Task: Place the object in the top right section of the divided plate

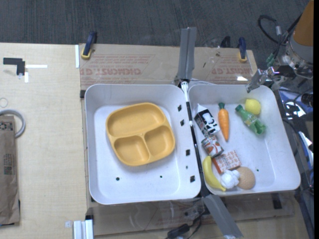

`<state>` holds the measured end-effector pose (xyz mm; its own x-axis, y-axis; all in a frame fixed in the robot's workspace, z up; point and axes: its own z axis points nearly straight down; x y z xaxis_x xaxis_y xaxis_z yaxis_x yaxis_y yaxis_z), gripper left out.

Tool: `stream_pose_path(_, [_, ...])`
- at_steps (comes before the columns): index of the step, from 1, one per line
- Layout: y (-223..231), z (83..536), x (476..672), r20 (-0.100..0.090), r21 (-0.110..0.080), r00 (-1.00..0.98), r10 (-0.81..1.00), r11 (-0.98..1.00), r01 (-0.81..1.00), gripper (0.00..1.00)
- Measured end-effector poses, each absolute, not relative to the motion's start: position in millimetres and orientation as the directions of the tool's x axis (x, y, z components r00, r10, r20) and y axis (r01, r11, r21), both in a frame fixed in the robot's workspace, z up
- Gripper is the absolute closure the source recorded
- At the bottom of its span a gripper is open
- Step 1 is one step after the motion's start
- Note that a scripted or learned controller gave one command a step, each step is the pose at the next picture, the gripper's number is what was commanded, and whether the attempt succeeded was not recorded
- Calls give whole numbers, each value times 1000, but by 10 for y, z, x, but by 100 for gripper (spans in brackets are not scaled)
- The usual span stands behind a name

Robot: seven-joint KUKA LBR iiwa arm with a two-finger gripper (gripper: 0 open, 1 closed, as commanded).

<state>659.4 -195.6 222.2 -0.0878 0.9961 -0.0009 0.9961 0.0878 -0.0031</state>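
Two white bins (99, 183) hold a yellow 3-section divided plate (139, 133) and toys; end effector (259, 79) state unclear.

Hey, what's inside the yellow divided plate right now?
Nothing shows in the yellow divided plate: all three sections look bare. It sits in the left bin, and the bin floor beneath it is covered.

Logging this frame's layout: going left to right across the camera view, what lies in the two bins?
Yellow divided plate in the left bin → black-and-white carton → carrot → green bottle, these in the right bin; the gripper hovers over that bin's far rim.
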Motion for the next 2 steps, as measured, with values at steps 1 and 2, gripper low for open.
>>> stream_pose_path(1, [-1955, 2222, 6594, -1, -3, -88, 996, 88, 996, 0])
stream_pose_path(2, [-1760, 2333, 6223, 0, -4, -37, 999, 37, 999, 0])
